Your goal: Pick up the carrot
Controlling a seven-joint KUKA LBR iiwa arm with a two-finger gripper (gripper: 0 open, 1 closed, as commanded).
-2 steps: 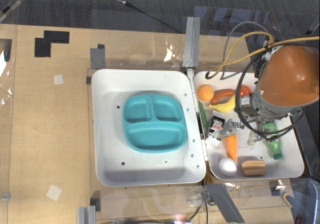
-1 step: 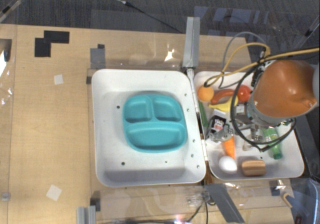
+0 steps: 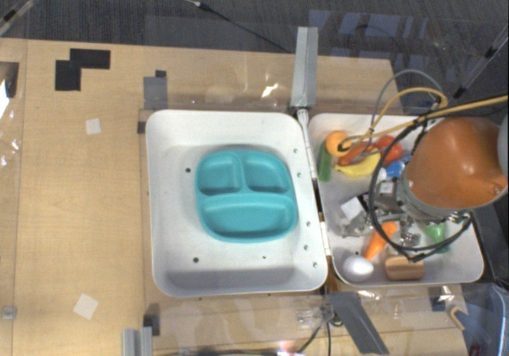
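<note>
Carrot lies in the right bin, a small orange piece tilted toward the near rim, just beside a silvery egg-shaped object at the bin's near left corner and a tan wooden block to its right; the gripper hangs directly over it, close to or touching its upper end, though cables and the wrist's orange band hide its state, so I cannot tell whether it has clenched on anything; farther back in the same bin sit a yellow banana-like piece, an orange round fruit and a green item against the left wall; a green object shows under the wrist on the right; the left bin holds a teal divided tray, resting flat near its middle, well apart from the carrot.
</note>
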